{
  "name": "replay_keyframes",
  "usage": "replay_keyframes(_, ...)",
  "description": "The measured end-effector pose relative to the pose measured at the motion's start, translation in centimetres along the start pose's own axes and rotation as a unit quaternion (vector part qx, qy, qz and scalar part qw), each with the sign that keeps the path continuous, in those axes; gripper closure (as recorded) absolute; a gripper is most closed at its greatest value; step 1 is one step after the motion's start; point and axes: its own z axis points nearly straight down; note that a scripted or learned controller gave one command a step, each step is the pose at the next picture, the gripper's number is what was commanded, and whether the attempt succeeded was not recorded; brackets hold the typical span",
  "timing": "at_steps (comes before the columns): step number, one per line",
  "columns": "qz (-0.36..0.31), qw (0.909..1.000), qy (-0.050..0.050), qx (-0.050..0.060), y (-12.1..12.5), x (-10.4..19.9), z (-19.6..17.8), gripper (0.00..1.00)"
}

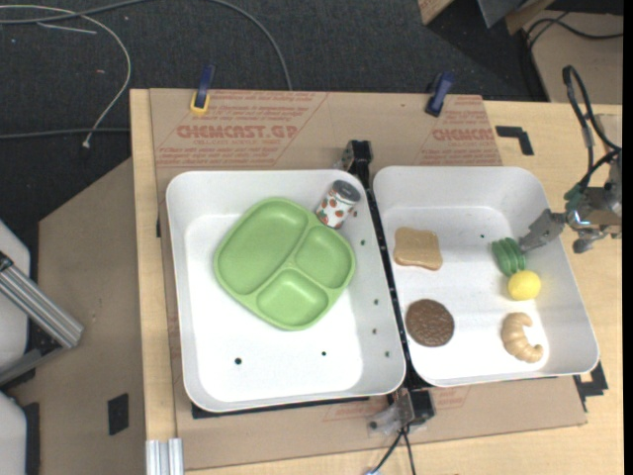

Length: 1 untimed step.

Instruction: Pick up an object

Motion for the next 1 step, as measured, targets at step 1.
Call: replay_keyframes(1,0.0,1.0,0.001,0.003,-0.48,0.32,4.35,0.0)
